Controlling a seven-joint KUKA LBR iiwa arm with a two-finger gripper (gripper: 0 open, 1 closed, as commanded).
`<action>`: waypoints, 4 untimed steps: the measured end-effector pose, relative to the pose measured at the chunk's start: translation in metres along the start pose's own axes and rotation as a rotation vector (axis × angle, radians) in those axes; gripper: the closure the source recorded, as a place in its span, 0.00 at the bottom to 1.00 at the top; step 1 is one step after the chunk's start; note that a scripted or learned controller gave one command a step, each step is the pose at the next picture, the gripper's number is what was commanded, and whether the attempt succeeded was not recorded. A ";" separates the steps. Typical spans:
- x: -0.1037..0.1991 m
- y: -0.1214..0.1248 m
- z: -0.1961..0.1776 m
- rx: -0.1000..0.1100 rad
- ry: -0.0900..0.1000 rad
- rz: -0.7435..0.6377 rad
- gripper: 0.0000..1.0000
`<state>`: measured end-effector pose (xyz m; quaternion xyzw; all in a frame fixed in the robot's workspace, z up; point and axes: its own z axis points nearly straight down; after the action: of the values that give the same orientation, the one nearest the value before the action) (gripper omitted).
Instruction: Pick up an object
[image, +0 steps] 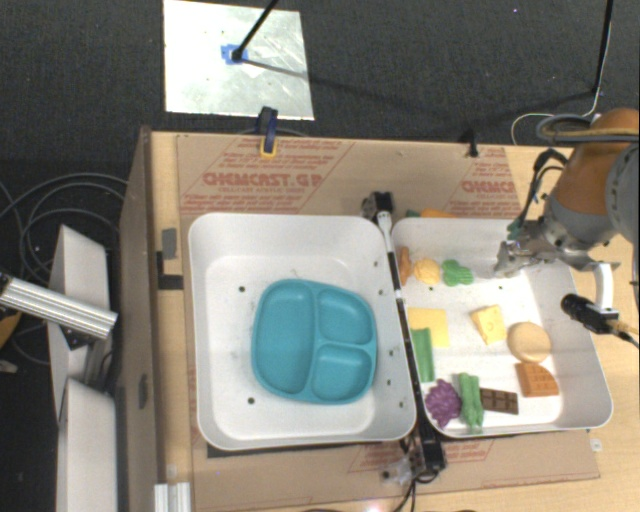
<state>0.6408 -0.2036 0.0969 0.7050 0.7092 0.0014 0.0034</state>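
Observation:
The right bin (585, 395) holds several toy foods: a yellow lump (428, 271), a green piece (457, 273), a cheese wedge (489, 324), a tan bun (529, 342), an orange waffle (537, 380), a chocolate bar (498, 402), purple grapes (443, 400), a flat yellow slice (428, 325) and green sticks (423, 354). My gripper (508, 258) hangs low over the bin's far right part, right of the green piece and apart from it. Nothing shows in its grasp.
A teal divided plate (313, 341) lies in the left bin (225, 245). An orange piece (404, 265) rests against the right bin's left wall. A black part of the arm (590, 313) juts over the bin's right rim. Cables lie at the far left.

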 end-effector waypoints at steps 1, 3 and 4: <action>0.000 0.000 0.000 0.001 0.000 0.000 0.00; 0.026 -0.075 0.012 0.008 0.002 0.007 0.00; 0.028 -0.072 0.001 0.004 0.003 0.003 1.00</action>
<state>0.5685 -0.1758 0.0952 0.7063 0.7079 0.0011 0.0011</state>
